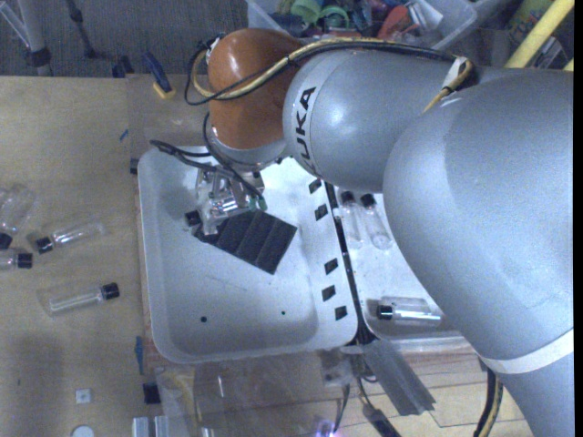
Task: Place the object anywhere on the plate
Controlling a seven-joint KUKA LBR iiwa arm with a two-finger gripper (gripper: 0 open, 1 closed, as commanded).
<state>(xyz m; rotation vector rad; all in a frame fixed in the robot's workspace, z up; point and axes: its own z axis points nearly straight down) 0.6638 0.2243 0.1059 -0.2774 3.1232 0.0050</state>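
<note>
You can't tell the gripper [219, 206] fingers' state above the dark plate [258, 241]; a weak grasp risks missing it.

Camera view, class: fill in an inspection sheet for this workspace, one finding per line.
Surface: two white bins side by side; left bin, right bin partly under the arm.
Job's things: dark ridged plate lies flat in the left bin.
Clutter: clear vials on the bench left of the bins; another vial in the right bin.
Grippers: tool low over the plate's upper left edge; grip unclear.
Cables: yellow and black cables run over the orange band.
Surroundings: tub of coloured items behind.
</note>
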